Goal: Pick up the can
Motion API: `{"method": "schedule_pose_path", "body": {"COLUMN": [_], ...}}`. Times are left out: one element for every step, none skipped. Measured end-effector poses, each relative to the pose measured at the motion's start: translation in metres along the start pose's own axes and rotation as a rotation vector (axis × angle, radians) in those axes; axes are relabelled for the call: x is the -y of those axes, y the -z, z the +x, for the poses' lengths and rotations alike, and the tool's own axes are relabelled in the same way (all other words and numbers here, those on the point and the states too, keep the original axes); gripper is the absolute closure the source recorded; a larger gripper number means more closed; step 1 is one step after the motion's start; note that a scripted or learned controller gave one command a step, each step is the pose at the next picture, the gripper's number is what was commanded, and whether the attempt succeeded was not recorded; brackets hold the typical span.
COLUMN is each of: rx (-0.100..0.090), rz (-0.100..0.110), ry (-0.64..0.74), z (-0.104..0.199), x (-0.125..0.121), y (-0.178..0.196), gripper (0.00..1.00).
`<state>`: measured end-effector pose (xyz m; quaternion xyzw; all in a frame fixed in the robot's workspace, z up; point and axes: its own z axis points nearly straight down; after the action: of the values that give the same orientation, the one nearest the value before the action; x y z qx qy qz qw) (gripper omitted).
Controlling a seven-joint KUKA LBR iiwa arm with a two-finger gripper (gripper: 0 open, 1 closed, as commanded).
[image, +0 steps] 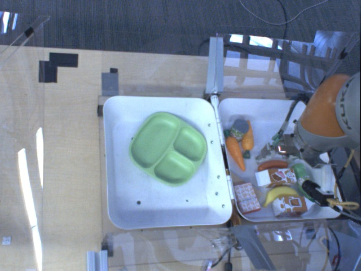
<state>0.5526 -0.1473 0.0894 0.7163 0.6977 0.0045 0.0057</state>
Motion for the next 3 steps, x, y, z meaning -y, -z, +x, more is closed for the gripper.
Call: {"method": "schedule_pose_path", "body": {"rx": [0.001,0.0,0.0], "rz": [0.007,0.006,0.008], "ry": [-0.039,-0.045,-0.086], "z": [-0.043,-0.048,-0.028], "x": [-0.078,-0.112,-0.078], "y": [-0.004,-0.003,-0.003], "gripper": [0.0,0.0,0.0]}}
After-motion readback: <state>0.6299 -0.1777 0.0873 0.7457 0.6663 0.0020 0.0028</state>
